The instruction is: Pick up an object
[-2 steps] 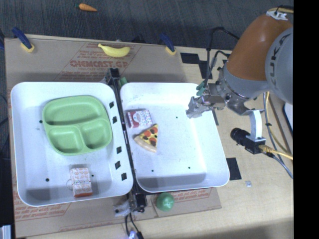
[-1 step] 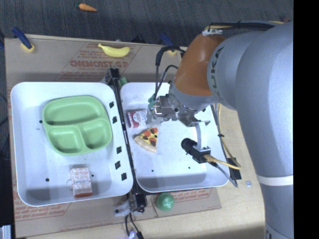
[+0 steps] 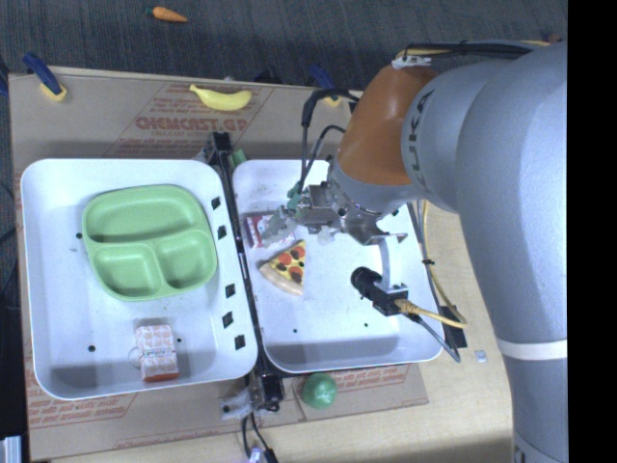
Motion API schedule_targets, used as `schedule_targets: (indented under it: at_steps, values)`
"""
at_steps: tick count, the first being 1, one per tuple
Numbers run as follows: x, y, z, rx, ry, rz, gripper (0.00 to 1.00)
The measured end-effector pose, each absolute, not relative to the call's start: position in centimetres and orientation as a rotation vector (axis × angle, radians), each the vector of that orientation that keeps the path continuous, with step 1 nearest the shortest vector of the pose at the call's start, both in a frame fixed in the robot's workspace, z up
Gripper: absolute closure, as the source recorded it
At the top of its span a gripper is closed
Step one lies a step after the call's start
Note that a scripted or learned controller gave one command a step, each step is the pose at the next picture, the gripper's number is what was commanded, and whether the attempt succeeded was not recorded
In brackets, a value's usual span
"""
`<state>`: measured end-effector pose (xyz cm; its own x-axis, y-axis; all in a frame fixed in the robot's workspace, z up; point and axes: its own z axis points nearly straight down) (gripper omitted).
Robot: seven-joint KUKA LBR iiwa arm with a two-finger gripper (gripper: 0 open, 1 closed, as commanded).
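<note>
Hovering pincer over right bin, open/closed state can't tell.
Pizza slice lies just below pincer in frame, long axis diagonal toward lower left; wrapper beside it.

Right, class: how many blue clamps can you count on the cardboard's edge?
2. One blue clamp sits at the cardboard's far left corner; the other blue clamp sits on the far edge, left of the arm. The arm may hide more.

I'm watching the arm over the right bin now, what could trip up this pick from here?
1. The pizza slice lies flat on the right bin floor, so the hand may slide off it.
2. A red-and-white packet sits right beside the hand and could get nudged or grabbed instead.
</note>
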<state>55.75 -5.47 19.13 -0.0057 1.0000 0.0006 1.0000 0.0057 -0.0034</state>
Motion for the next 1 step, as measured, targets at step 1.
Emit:
schedule_targets:
  at_steps: [1]
  values:
    - [63.72,-9.33,23.21,-2.216,-2.23,-0.001,0.0]
